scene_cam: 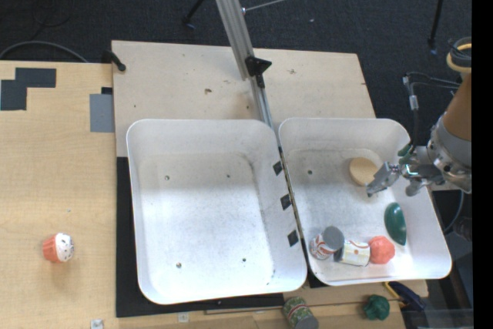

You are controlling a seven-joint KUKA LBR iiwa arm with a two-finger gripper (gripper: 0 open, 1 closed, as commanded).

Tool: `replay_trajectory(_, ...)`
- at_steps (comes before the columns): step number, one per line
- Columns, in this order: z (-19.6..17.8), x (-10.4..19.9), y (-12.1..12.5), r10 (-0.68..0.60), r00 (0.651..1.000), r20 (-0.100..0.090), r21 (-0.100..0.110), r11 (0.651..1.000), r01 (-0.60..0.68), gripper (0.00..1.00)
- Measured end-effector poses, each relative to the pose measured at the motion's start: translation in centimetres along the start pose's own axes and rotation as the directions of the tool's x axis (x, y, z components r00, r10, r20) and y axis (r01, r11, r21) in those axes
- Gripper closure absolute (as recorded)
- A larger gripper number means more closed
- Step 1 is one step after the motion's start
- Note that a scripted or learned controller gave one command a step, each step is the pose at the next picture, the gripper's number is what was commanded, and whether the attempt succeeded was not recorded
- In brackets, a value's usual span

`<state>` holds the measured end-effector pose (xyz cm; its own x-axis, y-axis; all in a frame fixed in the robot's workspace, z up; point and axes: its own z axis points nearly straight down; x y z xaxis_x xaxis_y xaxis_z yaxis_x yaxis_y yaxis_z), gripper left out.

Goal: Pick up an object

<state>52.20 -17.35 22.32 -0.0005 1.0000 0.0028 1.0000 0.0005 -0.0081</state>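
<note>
The right bin (431, 262) holds several small things. A tan round piece (360, 169) lies near its right wall. A dark green piece (395, 221) sits below it. Along the front wall lie a red ball (381, 250), a white cylinder (354, 253) and a grey-and-red piece (326, 242). My gripper (397, 182) hovers at the right wall, just right of the tan piece and above the green one. Its fingers (379, 181) are spread open with nothing between them.
The left bin (139, 166) sits beside the right one, with a black-clipped divider (283, 200) between them. An aluminium rail (235, 23) slants up from the divider. A red-and-white toy (58, 248) lies on the left tabletop. Two green items (376, 307) (296, 312) rest below the right bin.
</note>
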Motion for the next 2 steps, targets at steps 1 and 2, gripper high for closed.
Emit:
replay_trajectory(1, -0.2, -0.1, 0.1, 0.001, 1.0, 0.001, -0.005, 1.0, -0.001, 0.0)
replay_trajectory(2, 4.4, 0.6, 0.5, 0.001, 1.0, 0.0, -0.001, 1.0, -0.001, 0.0)
